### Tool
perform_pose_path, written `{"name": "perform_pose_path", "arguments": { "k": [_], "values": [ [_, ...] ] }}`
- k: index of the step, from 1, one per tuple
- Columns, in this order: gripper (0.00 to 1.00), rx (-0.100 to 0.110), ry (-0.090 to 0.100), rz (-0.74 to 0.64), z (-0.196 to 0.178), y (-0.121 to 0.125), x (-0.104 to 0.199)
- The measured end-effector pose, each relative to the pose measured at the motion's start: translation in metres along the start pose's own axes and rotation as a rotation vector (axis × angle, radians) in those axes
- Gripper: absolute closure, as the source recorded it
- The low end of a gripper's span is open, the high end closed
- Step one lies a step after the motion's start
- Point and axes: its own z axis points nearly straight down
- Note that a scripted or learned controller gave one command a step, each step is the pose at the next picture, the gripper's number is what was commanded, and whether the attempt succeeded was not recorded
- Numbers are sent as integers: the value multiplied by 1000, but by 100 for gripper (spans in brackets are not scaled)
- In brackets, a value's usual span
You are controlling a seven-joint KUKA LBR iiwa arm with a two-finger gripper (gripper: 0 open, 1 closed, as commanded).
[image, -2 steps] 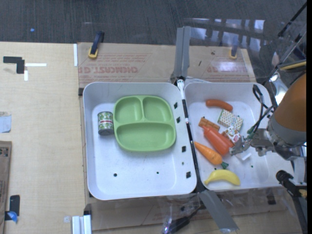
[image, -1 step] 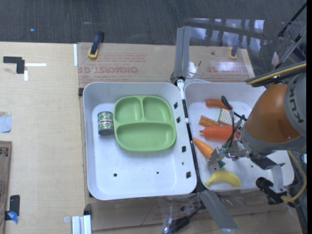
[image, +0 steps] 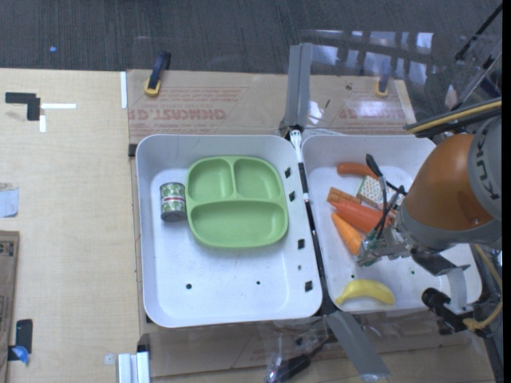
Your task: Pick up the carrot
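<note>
Two bins are seen; the gripper (image: 374, 250) is lowered beside the carrot (image: 346, 232), its grip state indiscernible

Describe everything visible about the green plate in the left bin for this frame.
The green plate is a light green, rounded-rectangle tray that looks like matte plastic. Raised ridges split it into three compartments: two smaller ones along the far side, one long one along the near side. It lies flat, slightly rotated, on the floor of the left bin, toward its far half. A small can with a green label stands just off its left edge, close or touching; I cannot tell which.
</note>
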Motion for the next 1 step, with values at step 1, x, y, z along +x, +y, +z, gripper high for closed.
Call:
{"name": "perform_pose_path", "arguments": {
  "k": [1],
  "values": [
    [100, 1, -2, 137, -91, 7, 53]
  ]
}}
